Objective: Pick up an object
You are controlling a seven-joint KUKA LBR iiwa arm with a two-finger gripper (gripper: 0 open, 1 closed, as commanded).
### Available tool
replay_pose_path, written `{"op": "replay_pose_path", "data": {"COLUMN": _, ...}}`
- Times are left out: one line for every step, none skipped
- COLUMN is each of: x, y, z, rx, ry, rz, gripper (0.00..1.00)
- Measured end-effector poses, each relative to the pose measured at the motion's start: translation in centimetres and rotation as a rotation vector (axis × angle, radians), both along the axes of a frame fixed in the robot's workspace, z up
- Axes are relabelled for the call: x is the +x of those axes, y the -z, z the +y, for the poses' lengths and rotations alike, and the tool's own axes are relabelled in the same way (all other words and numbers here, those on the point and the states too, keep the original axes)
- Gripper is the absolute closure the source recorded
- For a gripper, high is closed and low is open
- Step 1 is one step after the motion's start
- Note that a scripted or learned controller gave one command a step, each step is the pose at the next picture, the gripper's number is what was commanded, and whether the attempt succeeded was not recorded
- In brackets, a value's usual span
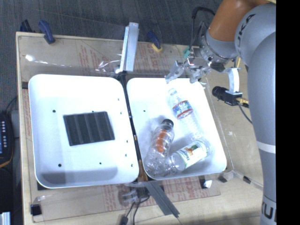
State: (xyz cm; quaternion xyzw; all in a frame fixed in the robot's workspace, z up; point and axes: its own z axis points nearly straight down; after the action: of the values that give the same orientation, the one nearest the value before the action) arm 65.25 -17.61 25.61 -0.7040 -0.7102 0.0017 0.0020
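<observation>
The gripper (183, 70) hangs over the far edge of the right bin (140, 97), and its two fingers look spread apart with nothing between them. Three clear plastic bottles lie in this bin. The red label bottle (183, 110) lies alone, nearest the gripper. The orange label bottle (160, 144) and the green label bottle (190, 154) lie close together at the near end. They look empty, so I think they are light, smooth, and easy to squash or roll. The best spot to grab is across the round middle, by the label. A dark ridged pad (88, 128) lies in the left bin (42, 93)
</observation>
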Motion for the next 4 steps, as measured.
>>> {"op": "replay_pose_path", "data": {"x": 0.4, "y": 16.5, "z": -3.1, "rx": 0.001, "ry": 0.018, "rz": 0.000, "gripper": 0.00}}
{"op": "replay_pose_path", "data": {"x": -5.9, "y": 11.8, "z": -1.4, "rx": 0.001, "ry": -0.134, "rz": -0.003, "gripper": 0.00}}
{"op": "replay_pose_path", "data": {"x": -9.9, "y": 15.9, "z": 1.3, "rx": -0.003, "ry": -0.212, "rz": -0.015, "gripper": 0.00}}
{"op": "replay_pose_path", "data": {"x": -13.6, "y": 15.3, "z": 3.0, "rx": -0.017, "ry": -0.322, "rz": -0.050, "gripper": 0.00}}
